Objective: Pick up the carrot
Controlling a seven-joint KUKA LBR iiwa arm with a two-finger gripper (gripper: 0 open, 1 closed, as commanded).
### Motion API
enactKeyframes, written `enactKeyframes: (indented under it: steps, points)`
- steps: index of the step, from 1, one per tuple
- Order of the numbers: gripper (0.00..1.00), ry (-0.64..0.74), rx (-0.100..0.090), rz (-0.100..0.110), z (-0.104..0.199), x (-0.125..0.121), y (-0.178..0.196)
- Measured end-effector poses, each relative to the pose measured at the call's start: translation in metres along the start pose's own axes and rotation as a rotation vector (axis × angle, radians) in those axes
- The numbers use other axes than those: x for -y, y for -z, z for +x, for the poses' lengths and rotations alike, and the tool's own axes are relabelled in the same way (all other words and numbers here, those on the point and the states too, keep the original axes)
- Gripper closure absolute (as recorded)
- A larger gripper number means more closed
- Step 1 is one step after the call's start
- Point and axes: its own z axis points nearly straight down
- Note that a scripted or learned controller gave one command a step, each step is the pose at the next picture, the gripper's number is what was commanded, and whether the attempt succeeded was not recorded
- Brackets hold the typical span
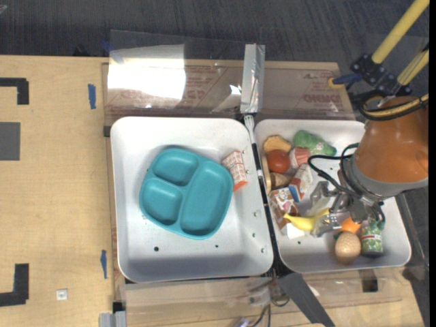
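Carrot lies in the right bin, small and orange, just above an egg and beside a green can. Fingers sit low over it, touching or nearly so; whether they are apart or together I cannot tell. A banana lies just left. The left bin holds a teal plate.

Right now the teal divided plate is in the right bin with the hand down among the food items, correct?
Not quite. The camera view shows the teal divided plate in the left bin, beside a small carton. The rest stands: the hand is down among the food items in the right bin, close to the orange carrot.
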Motion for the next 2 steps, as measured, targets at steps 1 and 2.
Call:
enactKeyframes:
  steps: [1,2]
  points:
    - [1.0,0.361,0.005,0.005,-0.013,0.06,-0.038]
    - [1.0,0.632,0.004,0.006,-0.001,0.102,0.001]
